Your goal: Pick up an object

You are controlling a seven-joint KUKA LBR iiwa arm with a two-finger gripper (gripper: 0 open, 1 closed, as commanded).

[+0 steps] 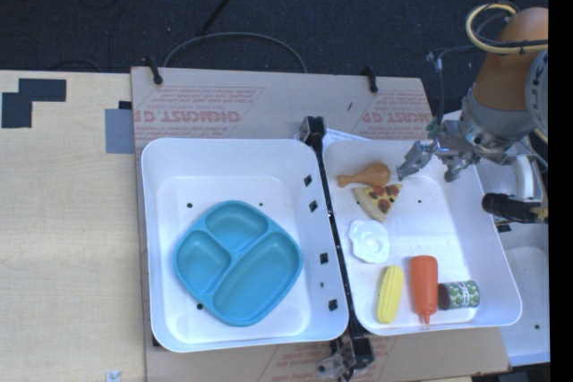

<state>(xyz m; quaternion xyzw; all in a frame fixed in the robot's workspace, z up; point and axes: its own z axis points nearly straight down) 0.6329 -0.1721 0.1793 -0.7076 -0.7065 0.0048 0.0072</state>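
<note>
The right bin (474, 233) holds a brown chicken drumstick (365, 175), a pizza slice (379, 199), a white fried egg (368, 241), a yellow corn cob (389, 293), an orange-red bottle (424, 284) and a small green can (459, 294). My gripper (433, 162) hangs above the bin's far right corner, to the right of the drumstick and pizza slice. Its fingers are spread apart, and nothing sits between them.
In the left bin (170, 170) lies a blue divided plate (237, 260). A black divider (324, 219) runs between the two bins. Cardboard lies under and behind the bins. The arm comes in from the right edge.
</note>
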